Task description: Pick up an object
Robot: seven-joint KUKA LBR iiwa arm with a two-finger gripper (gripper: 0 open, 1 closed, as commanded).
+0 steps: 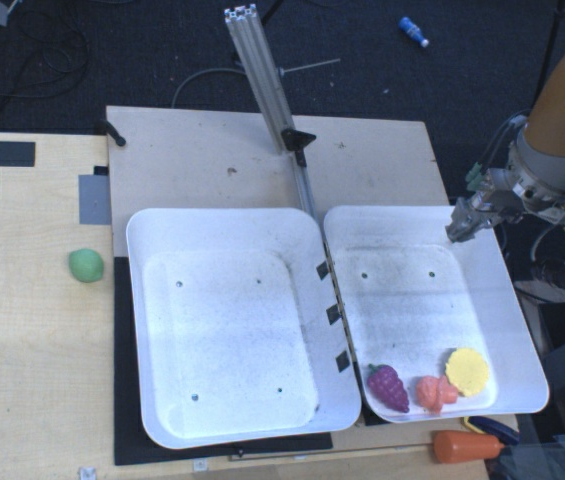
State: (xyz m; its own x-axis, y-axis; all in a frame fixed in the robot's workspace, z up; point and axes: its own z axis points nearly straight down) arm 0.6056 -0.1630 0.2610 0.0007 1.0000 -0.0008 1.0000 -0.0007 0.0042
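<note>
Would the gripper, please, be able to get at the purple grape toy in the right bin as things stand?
Probably yes. The gripper hangs over the right bin's far edge, the floor between is bare, and the purple grape toy lies uncovered, though close to the near wall.

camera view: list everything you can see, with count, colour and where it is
bins: 2, white, side by side on the bench
grape bunch: 1, purple, near edge of the right bin
lumpy toy: 1, pink-orange, right bin, between the grapes and the yellow piece
round piece: 1, yellow, right bin near its near right corner
ball: 1, green, on the wooden surface left of the bins
orange object: 1, orange, on the bench just outside the right bin's near edge
small blue item: 1, blue, on the dark floor at the top
metal bar: 1, grey, slanting down towards the gap between the bins
arm: 1, grey and orange, right side
claw: 1, dark grey, over the right bin's far right corner
</note>
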